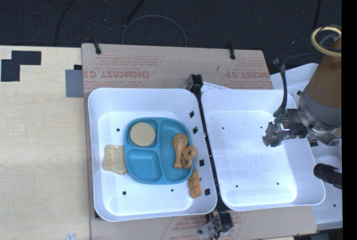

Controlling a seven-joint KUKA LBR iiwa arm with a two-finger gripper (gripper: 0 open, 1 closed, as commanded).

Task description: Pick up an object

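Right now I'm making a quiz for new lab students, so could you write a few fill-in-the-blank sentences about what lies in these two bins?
1. The blue tray lies in the ____ bin of the camera view.
2. The round cracker sits in one of the tray's ____ compartments.
3. The pale piece of bread lies against the tray's ____ edge, on the floor of the white bin.
4. The gripper hangs over the ____ bin.

Missing words: left; three; left; right
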